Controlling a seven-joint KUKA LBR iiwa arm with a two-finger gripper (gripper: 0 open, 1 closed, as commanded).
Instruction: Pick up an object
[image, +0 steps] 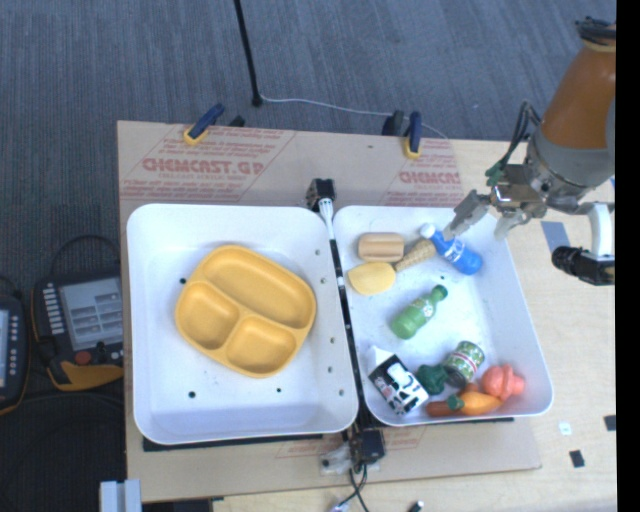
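Note:
My gripper (482, 218) hangs over the back right corner of the right bin (530, 330), its two fingers spread open and nothing between them. The left fingertip (462, 220) is just above a blue toy bottle (463, 256) with a white cap; whether they touch I cannot tell. Further left in that bin lie a tan bread roll (380, 245), a cone (414, 256) and a yellow piece (371, 278). A green bottle (418, 312) lies in the middle.
At the right bin's front sit a green can (465, 358), a pink-orange toy (502, 381), a carrot (470, 403), a dark green piece (432, 378) and a black-and-white box (397, 385). The left bin (150, 250) holds a yellow divided plate (247, 310).

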